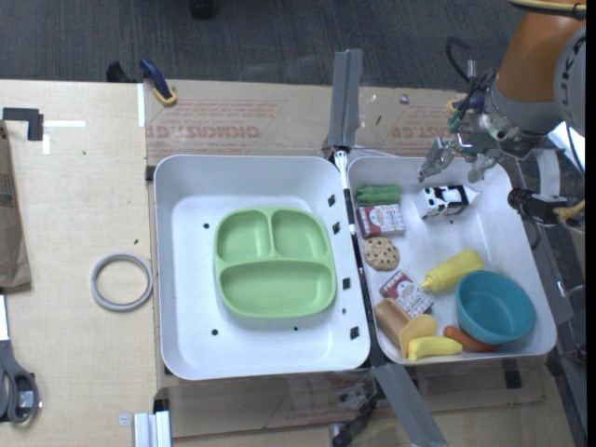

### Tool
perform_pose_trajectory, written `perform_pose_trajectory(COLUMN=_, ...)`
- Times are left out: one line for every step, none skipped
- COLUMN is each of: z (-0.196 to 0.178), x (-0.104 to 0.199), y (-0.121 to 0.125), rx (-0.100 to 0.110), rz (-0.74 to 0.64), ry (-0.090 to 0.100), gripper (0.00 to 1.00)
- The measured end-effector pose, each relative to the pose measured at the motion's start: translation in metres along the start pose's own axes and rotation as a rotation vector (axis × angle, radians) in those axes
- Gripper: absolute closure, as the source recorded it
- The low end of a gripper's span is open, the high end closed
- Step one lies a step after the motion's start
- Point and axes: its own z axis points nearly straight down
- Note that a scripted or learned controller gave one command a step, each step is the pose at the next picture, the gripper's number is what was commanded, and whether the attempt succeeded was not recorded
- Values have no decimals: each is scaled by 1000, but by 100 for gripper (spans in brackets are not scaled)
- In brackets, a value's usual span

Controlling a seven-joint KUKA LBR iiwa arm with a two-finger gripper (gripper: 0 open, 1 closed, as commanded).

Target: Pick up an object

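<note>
My gripper hangs over the far edge of the right bin, open, with nothing between its fingers. Just below it lies a black-and-white toy cow. The same bin also holds a green bean pod, a red carton, a cookie, a second red carton, a yellow squeeze bottle, a blue bowl, a banana, a carrot and a tan piece.
The left bin holds a green divided plate. A grey ring lies on the wooden bench to the left. A grey post stands behind the bins' shared wall.
</note>
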Motion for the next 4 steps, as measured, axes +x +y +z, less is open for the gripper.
perform_pose_trajectory(z=74, x=-20, y=-107, rx=-6, rz=-132, ry=-1, gripper=0)
perform_pose_trajectory(z=108, x=6, y=-20, rx=-9, rz=163, ry=-2, gripper=0)
perform_pose_trajectory(z=113, x=-33, y=-42, rx=0, rz=487, ry=0, gripper=0)
perform_pose_trajectory(z=113, x=-43, y=-69, rx=0, rz=55, ry=1, gripper=0)
